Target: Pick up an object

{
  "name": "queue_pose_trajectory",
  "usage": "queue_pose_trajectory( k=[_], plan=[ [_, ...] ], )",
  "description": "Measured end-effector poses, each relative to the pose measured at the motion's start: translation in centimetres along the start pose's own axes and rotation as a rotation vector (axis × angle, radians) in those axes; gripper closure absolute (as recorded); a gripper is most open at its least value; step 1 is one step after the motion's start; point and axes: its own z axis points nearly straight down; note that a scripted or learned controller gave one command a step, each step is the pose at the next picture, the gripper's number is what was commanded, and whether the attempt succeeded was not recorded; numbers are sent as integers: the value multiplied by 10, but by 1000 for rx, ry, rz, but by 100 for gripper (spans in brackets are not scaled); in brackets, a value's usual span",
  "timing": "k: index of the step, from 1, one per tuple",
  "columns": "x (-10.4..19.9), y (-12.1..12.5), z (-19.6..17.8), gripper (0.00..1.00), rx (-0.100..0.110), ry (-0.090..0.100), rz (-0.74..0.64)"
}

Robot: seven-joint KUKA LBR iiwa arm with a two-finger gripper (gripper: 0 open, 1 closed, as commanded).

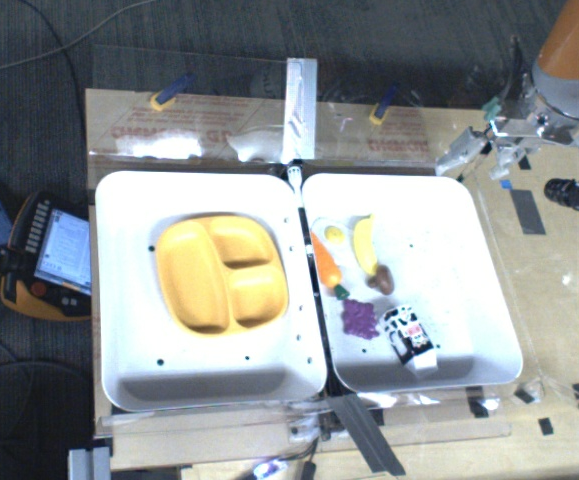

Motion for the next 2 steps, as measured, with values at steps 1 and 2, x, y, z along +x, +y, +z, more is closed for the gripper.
queue_pose_trajectory(
  k=[1,2],
  plan=[
    [-2,-45,-33,0,0,-2,140],
    [61,-54,121,0,2,1,49]
  ],
)
